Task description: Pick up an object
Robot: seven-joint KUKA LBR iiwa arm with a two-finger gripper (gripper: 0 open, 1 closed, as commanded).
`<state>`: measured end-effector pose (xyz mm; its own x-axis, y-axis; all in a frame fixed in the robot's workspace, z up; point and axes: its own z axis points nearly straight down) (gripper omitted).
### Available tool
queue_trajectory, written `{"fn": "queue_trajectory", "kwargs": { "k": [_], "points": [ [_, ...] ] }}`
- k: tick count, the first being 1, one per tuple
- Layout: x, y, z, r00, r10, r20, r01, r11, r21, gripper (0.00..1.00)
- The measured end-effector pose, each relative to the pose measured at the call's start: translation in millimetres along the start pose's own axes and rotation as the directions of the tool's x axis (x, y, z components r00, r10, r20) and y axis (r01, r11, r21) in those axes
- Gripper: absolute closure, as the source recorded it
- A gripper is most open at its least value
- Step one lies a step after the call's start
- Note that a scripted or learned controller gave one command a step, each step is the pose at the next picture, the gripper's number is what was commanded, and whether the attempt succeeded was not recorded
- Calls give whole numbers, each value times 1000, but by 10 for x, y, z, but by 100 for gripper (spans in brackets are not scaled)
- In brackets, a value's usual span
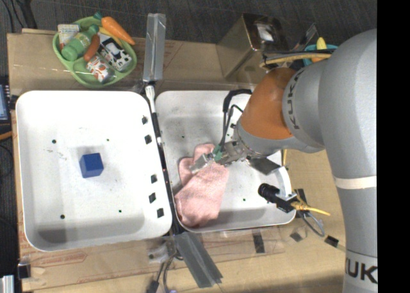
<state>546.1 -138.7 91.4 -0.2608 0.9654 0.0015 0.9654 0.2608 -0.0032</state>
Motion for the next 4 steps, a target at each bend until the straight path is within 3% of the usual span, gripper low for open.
{"fn": "queue_trajectory", "kwargs": {
  "k": [1, 2, 3, 4],
  "points": [
    [-59, 472, -7, 1000, 3, 1, -3, 1000, -1, 0],
    [-561, 272, -583, 989, 151, 1, -151, 989, -2, 0],
    [-195, 502, 3, 999, 34, -1, -34, 999, 1, 0],
    [-186, 506, -94, 1000, 30, -2, -30, 1000, 3, 100]
  ]
}}
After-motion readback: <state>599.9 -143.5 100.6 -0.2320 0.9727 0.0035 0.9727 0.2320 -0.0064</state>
